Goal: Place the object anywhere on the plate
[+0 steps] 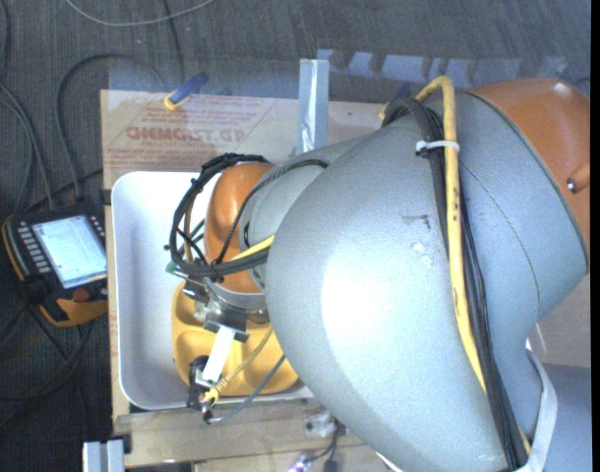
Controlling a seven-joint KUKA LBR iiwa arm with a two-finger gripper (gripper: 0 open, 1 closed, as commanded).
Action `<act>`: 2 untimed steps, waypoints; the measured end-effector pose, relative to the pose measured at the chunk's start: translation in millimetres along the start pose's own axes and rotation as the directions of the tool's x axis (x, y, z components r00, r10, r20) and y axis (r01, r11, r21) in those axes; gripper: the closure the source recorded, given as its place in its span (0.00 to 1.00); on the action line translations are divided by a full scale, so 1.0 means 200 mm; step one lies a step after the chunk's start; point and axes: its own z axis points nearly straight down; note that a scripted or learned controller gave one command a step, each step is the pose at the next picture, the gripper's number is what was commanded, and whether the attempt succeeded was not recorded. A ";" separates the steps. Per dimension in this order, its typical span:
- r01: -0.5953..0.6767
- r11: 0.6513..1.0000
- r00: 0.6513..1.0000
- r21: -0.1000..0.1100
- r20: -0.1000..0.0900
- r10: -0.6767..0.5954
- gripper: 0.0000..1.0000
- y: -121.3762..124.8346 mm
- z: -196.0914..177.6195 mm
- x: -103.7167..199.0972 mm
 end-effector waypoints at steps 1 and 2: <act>-0.174 0.984 0.985 0.019 0.019 0.174 1.00 -0.06 -0.83 0.11; -0.044 0.999 0.999 0.024 0.017 0.043 1.00 0.18 -0.71 -0.17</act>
